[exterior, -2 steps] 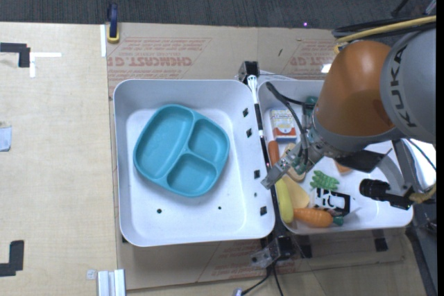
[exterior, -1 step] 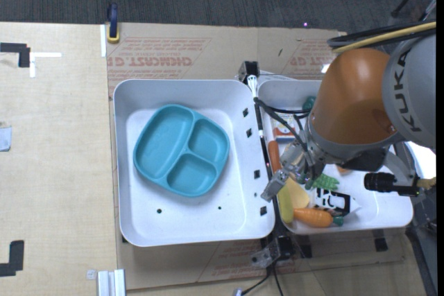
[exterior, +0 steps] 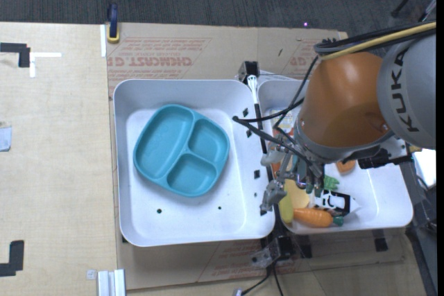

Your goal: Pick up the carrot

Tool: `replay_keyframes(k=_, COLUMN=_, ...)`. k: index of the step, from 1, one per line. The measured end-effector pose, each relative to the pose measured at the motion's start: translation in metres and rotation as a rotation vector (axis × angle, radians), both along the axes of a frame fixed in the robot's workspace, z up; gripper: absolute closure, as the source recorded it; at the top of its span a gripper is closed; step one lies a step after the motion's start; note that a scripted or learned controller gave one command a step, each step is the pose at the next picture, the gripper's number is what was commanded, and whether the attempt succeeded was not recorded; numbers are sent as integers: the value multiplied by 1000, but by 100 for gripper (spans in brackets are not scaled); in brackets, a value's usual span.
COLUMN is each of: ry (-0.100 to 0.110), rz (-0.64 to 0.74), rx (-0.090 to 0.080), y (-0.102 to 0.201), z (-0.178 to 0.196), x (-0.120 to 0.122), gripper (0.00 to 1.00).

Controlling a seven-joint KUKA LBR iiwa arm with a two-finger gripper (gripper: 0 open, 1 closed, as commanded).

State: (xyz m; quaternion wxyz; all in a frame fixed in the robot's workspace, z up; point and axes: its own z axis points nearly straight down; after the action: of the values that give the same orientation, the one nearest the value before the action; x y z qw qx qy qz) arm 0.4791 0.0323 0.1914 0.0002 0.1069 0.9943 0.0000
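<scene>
The carrot [exterior: 313, 217] is seen lying on its side at the near edge of the right bin [exterior: 388, 213], its orange body pointing left and its green top to the right, just beside a yellow item [exterior: 297, 200] on its far-left side and a white-and-black item [exterior: 337, 202] just beyond it. A further orange item [exterior: 345, 165] is glimpsed deeper in the same bin, partly hidden by the arm [exterior: 350, 104]. The left bin [exterior: 132, 170] is occupied by a blue divided plate [exterior: 182, 150]. The claw [exterior: 288, 180] is hung low over the right bin's left part, a little beyond and to the left of the carrot; whether it is open or closed cannot be told, as cables and the wrist clutter it, and nothing is seen gripped in it. The step in hand is judged to be the approach, with the carrot not yet grasped. For the next move, the claw would need to be shifted nearer and slightly right, centred over the carrot's body, set across its narrow width, and lowered without the yellow item being caught.
</scene>
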Motion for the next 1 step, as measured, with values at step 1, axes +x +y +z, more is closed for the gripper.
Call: replay_keyframes(k=1, ry=-4, rz=253, rx=-1, y=-28, z=1, x=1, gripper=0)
